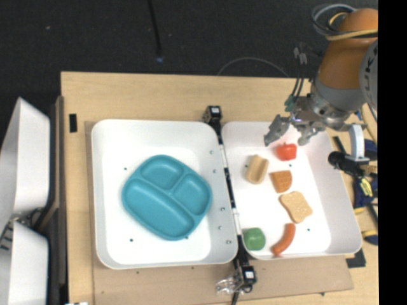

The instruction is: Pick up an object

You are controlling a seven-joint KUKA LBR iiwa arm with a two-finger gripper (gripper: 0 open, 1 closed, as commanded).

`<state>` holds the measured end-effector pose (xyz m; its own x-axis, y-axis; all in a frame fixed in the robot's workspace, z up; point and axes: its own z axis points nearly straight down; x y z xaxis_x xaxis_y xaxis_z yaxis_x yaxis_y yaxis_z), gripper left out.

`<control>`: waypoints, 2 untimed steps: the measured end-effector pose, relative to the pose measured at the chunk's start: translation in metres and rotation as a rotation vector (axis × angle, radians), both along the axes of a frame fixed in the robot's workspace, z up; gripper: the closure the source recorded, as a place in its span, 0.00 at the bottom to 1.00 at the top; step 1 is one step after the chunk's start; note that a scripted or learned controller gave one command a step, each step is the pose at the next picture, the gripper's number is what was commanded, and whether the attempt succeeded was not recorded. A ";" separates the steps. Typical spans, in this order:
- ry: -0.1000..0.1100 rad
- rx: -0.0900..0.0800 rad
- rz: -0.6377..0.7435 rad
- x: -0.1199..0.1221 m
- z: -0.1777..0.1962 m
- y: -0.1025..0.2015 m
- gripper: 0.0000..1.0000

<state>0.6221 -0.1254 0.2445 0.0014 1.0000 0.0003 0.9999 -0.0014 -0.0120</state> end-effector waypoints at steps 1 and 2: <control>-0.014 0.000 0.002 0.002 0.008 0.000 0.00; -0.010 -0.002 0.000 0.006 -0.036 -0.006 0.00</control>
<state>0.6282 -0.1310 0.2090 0.0014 1.0000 -0.0021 1.0000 -0.0014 -0.0018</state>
